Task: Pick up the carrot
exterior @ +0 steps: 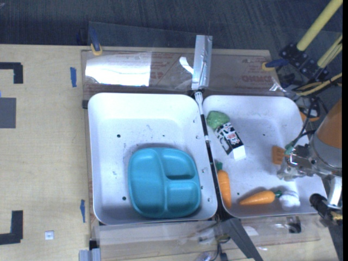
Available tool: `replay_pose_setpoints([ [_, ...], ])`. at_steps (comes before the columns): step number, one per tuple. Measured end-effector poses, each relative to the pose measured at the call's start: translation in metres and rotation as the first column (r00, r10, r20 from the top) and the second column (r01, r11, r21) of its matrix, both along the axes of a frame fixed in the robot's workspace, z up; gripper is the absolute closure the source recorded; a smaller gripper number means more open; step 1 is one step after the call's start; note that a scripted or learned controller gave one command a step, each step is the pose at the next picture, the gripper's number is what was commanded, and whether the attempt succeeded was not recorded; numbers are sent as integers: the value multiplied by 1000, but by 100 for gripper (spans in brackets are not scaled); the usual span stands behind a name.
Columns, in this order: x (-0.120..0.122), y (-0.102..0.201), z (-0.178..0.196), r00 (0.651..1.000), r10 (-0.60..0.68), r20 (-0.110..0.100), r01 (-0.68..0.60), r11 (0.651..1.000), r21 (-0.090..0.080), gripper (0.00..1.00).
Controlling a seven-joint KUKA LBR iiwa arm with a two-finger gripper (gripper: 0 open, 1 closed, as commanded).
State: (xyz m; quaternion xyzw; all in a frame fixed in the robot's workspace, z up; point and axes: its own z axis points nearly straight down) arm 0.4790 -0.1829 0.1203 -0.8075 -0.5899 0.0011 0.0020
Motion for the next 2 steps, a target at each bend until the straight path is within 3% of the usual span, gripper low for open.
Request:
replay_pose_setpoints([
  [1, 31, 66, -31, 983, 183, 5, -183, 983, -1, 100],
  [2, 7, 108, 66, 948, 319, 9, -319, 948, -3, 100],
])
